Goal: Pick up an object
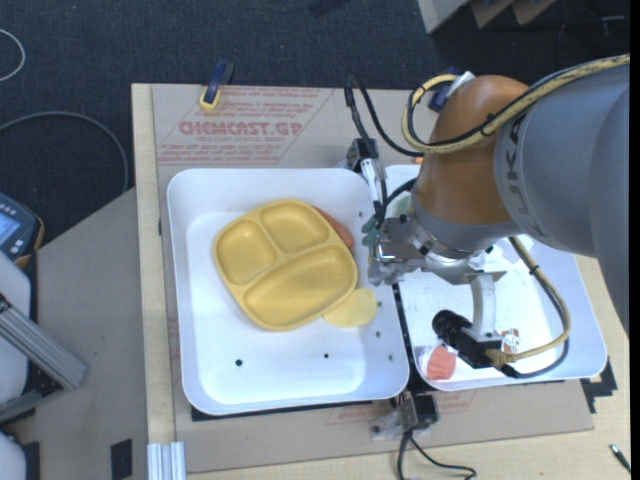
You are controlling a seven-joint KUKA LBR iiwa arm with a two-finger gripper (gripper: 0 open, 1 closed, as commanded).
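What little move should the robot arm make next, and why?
Probably nudge the tool a little left and down toward the pale yellow piece at the yellow plate edge in the left bin. The tool hangs above the wall between the bins, and that piece looks nearest.

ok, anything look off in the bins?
The yellow divided plate in the left bin sits askew to the bin walls and partly covers two things: a pale yellow piece pokes out at its lower right, a reddish piece at its upper right. Nothing looks spilled or broken.
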